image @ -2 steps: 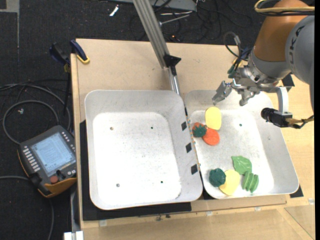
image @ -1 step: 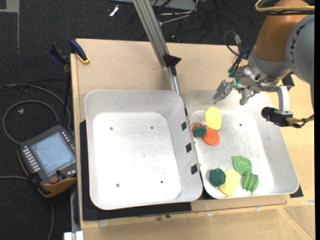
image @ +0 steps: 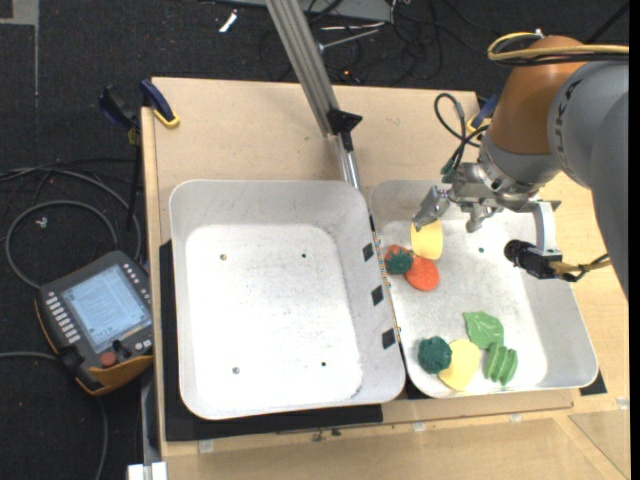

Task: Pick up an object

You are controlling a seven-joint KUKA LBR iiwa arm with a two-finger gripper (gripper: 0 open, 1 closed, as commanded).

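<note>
Operator, your arm reached in from the right side of the camera view, its orange band above the wrist, and the gripper stood over the upper left part of the right bin. Its two fingers were spread apart, one at the left and one at the right, with nothing between them. A pale yellow object lay in the bin just below the left finger — whether finger and object touched, you could not tell from this angle.

Just beside that yellow object, toward the bin's left wall, lay a small dark green object, and an orange-red object sat right below the yellow one. The three were close together; exact contact between them was not clear.

Near the front of the same bin you had a second group: a dark green lump, a yellow piece against it, a light green piece above, and a ridged green piece at the right.

The left bin stood beside the right one, their rims meeting along the middle. A metal pole slanted over the bench — its lower end came down near the bins' shared edge. A handheld control pendant lay on the floor at the left.
</note>
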